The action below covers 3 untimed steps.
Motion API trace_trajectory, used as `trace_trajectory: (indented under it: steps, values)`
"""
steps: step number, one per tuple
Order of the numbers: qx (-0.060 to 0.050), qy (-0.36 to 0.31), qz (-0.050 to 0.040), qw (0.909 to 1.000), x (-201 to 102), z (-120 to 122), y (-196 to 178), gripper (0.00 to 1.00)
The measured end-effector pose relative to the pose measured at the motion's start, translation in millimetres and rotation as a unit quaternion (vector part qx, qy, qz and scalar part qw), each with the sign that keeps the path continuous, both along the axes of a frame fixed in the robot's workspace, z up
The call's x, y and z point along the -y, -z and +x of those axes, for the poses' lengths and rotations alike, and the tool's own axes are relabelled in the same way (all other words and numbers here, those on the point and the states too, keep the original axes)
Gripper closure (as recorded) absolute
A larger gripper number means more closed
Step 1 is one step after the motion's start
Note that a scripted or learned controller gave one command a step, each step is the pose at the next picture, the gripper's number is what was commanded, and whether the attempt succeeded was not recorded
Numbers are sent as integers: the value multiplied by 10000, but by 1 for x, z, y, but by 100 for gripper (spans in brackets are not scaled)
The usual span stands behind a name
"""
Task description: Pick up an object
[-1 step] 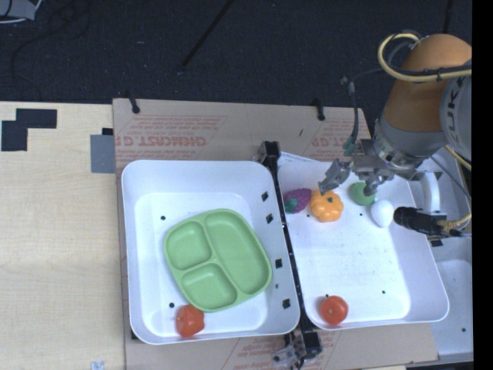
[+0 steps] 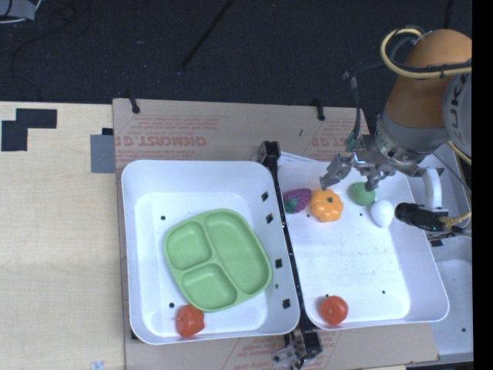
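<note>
Scanning from the left of the frame, the left bin [image 2: 135, 206] holds a green divided plate [image 2: 217, 259] and a red tomato [image 2: 189, 320], while the right bin [image 2: 420, 299] holds a purple toy [image 2: 296, 200], an orange pepper [image 2: 326, 206], a second tomato [image 2: 333, 309], a green ball [image 2: 361, 193] and a white egg [image 2: 382, 213]. In the upper right the gripper [image 2: 356, 172] hangs above the green ball with its fingers [image 2: 334, 171] apart and nothing between them. The best move, I judge, is to centre the fingers over that ball, clear of pepper and egg, drop straight down, then close.

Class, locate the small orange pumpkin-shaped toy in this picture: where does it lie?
The small orange pumpkin-shaped toy lies at the far left of the right white bin, beside the purple toy, with the gripper just above it.
</note>
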<state>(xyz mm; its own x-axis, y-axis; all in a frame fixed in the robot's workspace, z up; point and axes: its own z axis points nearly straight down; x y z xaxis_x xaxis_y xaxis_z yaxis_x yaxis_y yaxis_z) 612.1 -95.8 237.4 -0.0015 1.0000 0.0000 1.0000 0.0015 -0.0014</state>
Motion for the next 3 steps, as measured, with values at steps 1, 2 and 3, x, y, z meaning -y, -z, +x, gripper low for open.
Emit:
trace_trajectory:
  steps: [1, 2, 3]
  values:
    - [-18, 5, 2, 10000, 4, 4, 45, 0]
    - [-32, 9, 5, 10000, 9, -2, 106, 0]
    - [-24, 7, 5, 10000, 7, -3, 153, 0]
